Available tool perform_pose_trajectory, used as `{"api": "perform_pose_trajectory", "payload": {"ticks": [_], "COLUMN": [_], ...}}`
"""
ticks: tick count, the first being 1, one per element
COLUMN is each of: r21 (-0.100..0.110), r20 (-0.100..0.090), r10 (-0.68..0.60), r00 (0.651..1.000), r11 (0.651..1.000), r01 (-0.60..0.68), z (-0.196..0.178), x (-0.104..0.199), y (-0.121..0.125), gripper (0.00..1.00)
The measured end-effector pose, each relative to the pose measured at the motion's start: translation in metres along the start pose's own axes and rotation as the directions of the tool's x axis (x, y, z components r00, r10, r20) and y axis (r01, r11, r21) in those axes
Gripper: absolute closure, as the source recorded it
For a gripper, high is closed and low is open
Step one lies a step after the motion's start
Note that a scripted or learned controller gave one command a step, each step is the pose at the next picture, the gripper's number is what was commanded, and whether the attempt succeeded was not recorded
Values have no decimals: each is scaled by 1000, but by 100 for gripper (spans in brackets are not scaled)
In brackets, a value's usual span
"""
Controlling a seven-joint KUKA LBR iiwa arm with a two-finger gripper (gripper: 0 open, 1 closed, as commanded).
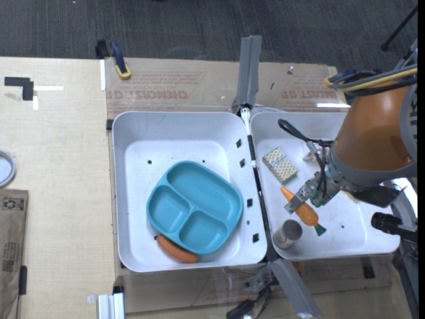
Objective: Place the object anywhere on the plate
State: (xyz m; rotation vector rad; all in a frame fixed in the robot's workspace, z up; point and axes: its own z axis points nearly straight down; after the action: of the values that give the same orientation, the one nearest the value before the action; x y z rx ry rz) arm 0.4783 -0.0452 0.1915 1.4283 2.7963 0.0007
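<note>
We're down over the carrot in the right bin!

From the camera view we see the gripper [311, 199] low in the right bin [345, 241], right on top of a toy carrot [300, 209]; whether its jaws are closed on it, we cannot tell. The blue plate [194, 207], a smooth three-part tray, waits in the left bin [133, 178], with a sausage-shaped toy [176, 250] tucked against its near edge. We reckon the tapered, slick carrot could slip out during a lift, or clip the wall between the bins. A small metal cup [288, 233] stands just beside, easily knocked; a speckled sponge [279, 164] lies nearby.
</note>
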Motion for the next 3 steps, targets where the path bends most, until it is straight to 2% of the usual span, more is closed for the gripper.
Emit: {"api": "perform_pose_trajectory", "payload": {"ticks": [1, 2, 3], "r21": [0, 3, 3], "r20": [1, -2, -2], "r10": [-88, -213, -213], "r00": [996, 977, 977], "r11": [996, 977, 977], "r01": [88, 213, 213], "z": [-37, 1, 1], "x": [12, 36, 36], "y": [15, 71, 71], "gripper": [100, 100, 0]}}
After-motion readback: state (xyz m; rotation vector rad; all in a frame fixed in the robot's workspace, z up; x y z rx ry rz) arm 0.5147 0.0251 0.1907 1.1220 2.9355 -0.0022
